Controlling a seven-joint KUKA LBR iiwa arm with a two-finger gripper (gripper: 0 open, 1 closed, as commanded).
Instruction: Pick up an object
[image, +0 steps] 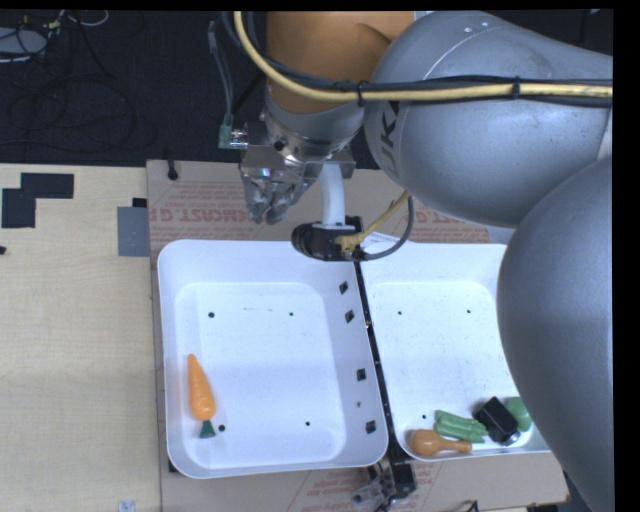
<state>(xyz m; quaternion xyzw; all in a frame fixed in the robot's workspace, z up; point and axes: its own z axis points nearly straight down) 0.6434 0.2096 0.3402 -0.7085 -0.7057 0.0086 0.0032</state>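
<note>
An orange carrot with a dark green stem lies at the lower left of the left bin. In the right bin's lower right corner sit a green bean pod, a tan pear-shaped piece, a small black block and a green piece behind it. My gripper hangs above the cardboard just beyond the left bin's far edge, high over the bench. Nothing shows between its fingers.
A cardboard sheet lies under both bins. The pale wooden bench stretches to the left, with dark grey patches near the bin's far left corner. The arm's large grey links cover the upper right.
</note>
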